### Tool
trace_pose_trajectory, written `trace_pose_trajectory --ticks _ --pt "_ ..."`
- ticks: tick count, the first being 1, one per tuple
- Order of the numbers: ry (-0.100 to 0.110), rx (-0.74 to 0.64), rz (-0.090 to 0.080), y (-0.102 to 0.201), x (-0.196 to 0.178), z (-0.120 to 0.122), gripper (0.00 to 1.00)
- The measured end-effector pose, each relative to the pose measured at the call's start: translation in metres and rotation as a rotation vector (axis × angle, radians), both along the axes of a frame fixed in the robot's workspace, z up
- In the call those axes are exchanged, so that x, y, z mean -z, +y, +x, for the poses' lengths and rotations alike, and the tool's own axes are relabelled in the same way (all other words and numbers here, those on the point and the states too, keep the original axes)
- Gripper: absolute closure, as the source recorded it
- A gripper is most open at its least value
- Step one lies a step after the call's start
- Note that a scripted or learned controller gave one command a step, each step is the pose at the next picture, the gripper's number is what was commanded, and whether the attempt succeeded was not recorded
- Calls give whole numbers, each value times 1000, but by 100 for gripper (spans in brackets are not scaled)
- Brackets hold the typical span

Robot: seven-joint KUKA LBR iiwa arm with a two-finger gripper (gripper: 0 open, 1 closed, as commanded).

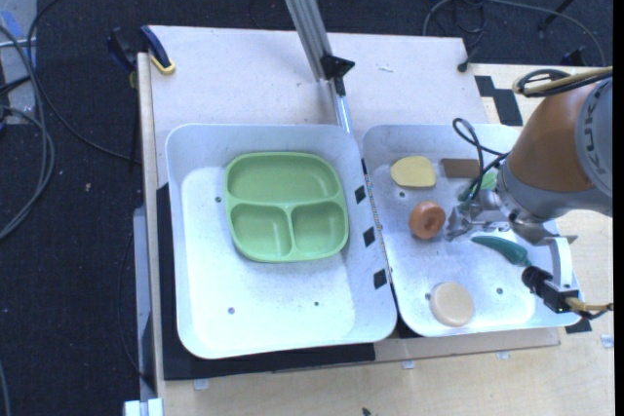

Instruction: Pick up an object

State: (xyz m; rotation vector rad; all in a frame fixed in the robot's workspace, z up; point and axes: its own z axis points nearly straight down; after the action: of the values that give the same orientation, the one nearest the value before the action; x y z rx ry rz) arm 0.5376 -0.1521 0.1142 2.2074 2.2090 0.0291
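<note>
While the arm leans in from the right, its pincer (pixel 466 222) sits low in the right bin (pixel 409 307), just right of the reddish-brown ball (pixel 426 220); its grip I cannot tell.

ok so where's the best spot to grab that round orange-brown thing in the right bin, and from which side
Take the orange-brown ball across its middle, coming straight down from above. It looks rounded with no handle or edge, so any pair of opposite sides should do. It lies apart from the yellow piece behind it, and the hand sits just to its right, so fingers closing front-to-back probably have most room.
</note>
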Motion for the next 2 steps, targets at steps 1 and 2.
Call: trace_pose_trajectory --ticks 1,2 --pt "21 -1 -3 -9 -59 -1 100" --pt "21 -2 -2 -9 -107 0 100"
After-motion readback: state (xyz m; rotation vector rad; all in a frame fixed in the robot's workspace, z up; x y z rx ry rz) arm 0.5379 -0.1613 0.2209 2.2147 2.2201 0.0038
